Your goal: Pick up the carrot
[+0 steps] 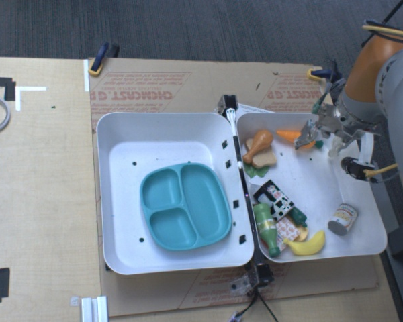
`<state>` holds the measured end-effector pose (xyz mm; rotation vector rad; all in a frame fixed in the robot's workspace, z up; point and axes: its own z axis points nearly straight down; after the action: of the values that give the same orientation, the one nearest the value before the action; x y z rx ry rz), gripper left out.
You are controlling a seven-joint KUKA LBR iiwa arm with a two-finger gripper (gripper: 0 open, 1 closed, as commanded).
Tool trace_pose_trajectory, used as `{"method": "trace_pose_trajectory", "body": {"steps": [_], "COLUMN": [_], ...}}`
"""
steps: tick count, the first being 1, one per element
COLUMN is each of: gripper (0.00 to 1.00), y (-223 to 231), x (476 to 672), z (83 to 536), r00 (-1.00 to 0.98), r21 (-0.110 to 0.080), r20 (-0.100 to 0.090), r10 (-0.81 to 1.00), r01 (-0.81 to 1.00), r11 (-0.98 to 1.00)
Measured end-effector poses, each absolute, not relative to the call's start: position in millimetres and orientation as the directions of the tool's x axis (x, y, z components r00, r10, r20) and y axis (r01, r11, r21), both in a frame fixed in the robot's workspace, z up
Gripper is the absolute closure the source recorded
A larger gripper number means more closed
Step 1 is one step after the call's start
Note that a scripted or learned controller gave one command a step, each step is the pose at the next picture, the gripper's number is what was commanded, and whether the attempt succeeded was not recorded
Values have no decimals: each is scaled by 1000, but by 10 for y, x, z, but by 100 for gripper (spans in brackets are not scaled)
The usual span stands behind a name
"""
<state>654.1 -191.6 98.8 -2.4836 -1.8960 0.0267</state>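
gripper [309, 139] at carrot [288, 135] in right bin [363, 243]

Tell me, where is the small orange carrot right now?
The small orange carrot lies near the far edge of the right white bin, between the brown toy drumstick and the robot's gripper.

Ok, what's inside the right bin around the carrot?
In the right bin, the carrot lies near the far wall, with the gripper at its right end. A chicken drumstick sits to its left. The gripper covers the carrot's right tip.
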Motion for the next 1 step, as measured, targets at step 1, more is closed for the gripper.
{"method": "trace_pose_trajectory", "body": {"steps": [1], "gripper": [100], "y": [-1909], "x": [6560], "z": [1096], "r00": [261], "r21": [-16], "r20": [-2], "r10": [965], "r01": [965], "r11": [-261]}}
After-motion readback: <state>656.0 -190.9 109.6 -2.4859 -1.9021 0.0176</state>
